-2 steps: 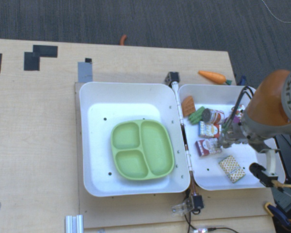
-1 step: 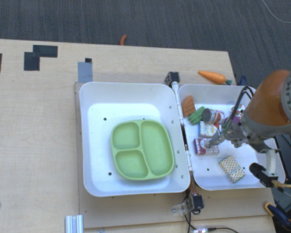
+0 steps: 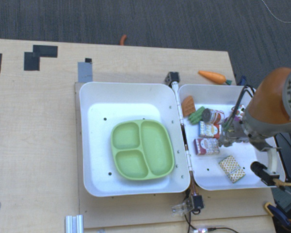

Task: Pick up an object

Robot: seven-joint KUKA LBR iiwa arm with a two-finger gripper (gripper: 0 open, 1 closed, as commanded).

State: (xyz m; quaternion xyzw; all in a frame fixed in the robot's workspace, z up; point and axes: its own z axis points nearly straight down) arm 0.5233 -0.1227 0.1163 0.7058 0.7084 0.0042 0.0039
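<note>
- Six small things lie in the right white plastic bin (image 3: 203, 181): an orange-brown oblong piece (image 3: 187, 106), a green ridged piece (image 3: 197, 115), a small dark jar with a red-and-white label (image 3: 212, 115), two small printed packets, one (image 3: 209, 129) above the other (image 3: 206, 146), and a yellow patterned block (image 3: 232, 169).
- The hand (image 3: 228, 136) hangs over that bin, just right of the two packets; the yellow block lies below it, apart. Whether it is open or closed, I cannot tell.
- The left white bin (image 3: 94, 125) holds one pale green three-compartment plate (image 3: 142, 149).
- One orange carrot (image 3: 212, 75) lies on the wooden counter (image 3: 34, 144) beyond the right bin.
</note>
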